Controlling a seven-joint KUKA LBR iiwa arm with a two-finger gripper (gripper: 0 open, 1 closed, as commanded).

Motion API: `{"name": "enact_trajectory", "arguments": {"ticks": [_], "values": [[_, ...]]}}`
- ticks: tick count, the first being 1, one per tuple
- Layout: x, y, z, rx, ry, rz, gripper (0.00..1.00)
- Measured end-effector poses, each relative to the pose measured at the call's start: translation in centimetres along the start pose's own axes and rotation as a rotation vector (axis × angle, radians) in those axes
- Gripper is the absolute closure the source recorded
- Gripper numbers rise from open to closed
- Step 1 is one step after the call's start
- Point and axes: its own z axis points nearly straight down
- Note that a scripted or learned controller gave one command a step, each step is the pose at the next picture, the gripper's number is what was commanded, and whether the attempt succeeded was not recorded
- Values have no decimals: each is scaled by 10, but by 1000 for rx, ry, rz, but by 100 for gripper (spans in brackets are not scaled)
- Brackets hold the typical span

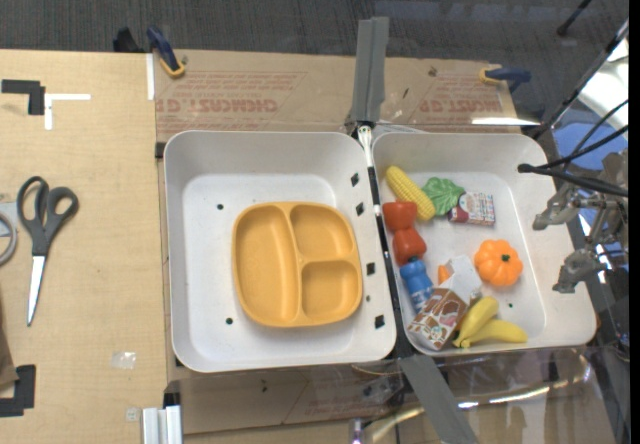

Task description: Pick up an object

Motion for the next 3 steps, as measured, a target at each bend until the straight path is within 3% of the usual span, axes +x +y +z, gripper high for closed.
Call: {"name": "enact_trajectory", "arguments": {"ticks": [1,2,3], "values": [[-20,4,146,6,-32,116,0],[-16,53,169,0,-1,158,0],[-76,82,169,14,-8,461,0]]}}
